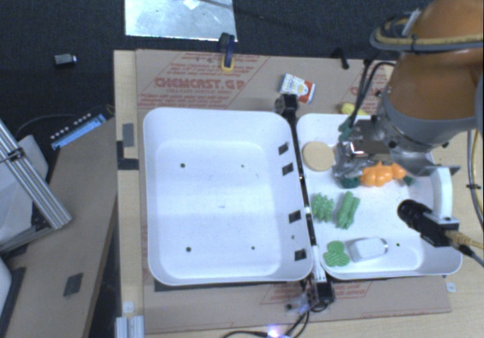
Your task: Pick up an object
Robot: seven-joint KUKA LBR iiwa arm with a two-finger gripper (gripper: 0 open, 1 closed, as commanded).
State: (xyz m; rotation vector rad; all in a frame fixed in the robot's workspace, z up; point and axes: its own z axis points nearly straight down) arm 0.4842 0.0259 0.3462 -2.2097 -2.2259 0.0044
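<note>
The right bin (435, 257) holds several small objects. A tan round disc (318, 155) lies near its back left. An orange toy (382, 175) sits just right of my gripper (347, 168), which is low in the bin between the disc and the orange toy. Two green ridged pieces (323, 208) (348, 210) lie in front of the gripper. A green round piece (336, 255) and a grey-white block (368, 248) rest near the front wall. A yellow object (348, 109) peeks out at the back rim, partly hidden by the arm.
The left bin (162, 200) stands beside the right one, joined by black clips (295, 215). A small red-and-white carton (297, 87) lies on the bench behind the bins. A black cylinder with a cable (423, 221) hangs over the right bin's right side.
</note>
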